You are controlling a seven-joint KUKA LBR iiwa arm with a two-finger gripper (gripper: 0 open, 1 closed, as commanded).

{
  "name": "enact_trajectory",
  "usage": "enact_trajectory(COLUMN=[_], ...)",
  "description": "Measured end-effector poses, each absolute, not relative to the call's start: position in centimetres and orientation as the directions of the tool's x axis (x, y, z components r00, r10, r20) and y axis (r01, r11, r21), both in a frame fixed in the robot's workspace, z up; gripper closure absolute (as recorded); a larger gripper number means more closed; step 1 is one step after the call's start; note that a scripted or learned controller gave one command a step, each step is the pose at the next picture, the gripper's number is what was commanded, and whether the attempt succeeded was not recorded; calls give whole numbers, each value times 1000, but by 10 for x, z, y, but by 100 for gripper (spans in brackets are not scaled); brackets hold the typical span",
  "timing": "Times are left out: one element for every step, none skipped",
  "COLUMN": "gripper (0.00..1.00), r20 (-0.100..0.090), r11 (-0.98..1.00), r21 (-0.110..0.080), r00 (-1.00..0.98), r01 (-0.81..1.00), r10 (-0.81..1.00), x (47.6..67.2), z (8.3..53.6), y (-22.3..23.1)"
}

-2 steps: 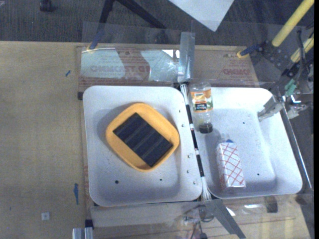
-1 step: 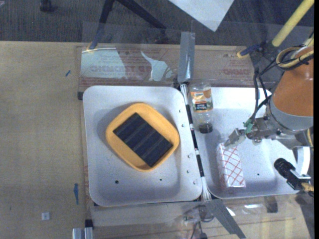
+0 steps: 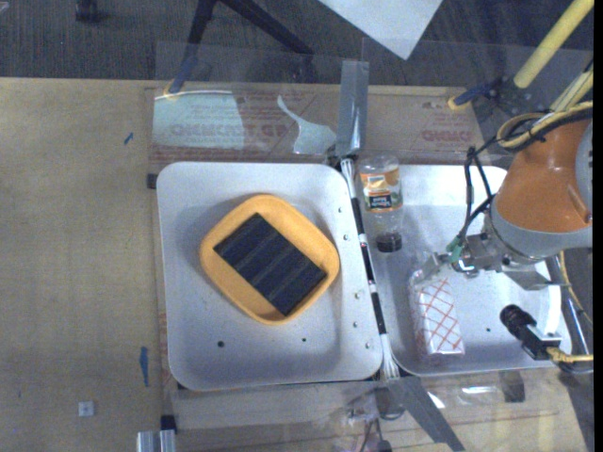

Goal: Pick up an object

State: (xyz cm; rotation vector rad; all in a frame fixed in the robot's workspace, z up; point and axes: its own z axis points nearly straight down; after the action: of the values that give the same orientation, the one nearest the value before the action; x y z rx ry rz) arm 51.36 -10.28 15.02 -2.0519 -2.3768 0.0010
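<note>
From the camera view, I, the gripper (image 3: 464, 258), hang low over the right bin (image 3: 492, 295), near its middle and a little toward its far edge, under the orange band of my arm (image 3: 542, 191). Whether my jaws are released or clenched I cannot tell; the wrist covers them, and I see nothing held between them. The thing closest to me is the packet (image 3: 439, 320), a clear wrapper with a red-and-white lattice print. It lies flat and runs from just below me toward the bin's near edge, left of centre. I judge it to be the object to go for. It looks light, soft and crinkly, with a slick film that could slide or buckle. A pinch across its narrow width, near the middle where the filling gives it some body, seems safer than one at the loose upper end, which may tear or slip out. The bottle (image 3: 381, 196) lies by the bin's far left corner, along the left wall, with its dark cap pointing to the near side. It is stiff, but round and smooth, so it is likely to roll under a squeeze. In the left bin (image 3: 188, 332) the tray (image 3: 268, 269), yellow with a dark ribbed inset, sits about centre. It looks too wide for me except at its rim.
</note>
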Motion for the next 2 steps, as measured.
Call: enact_trajectory(gripper=[0, 100], r20=[-2, -3], r11=[143, 138], r21=[10, 13], r00=[-143, -138], r01=[990, 990], r10=[990, 990], x=[515, 515], z=[99, 108], y=[-106, -108])
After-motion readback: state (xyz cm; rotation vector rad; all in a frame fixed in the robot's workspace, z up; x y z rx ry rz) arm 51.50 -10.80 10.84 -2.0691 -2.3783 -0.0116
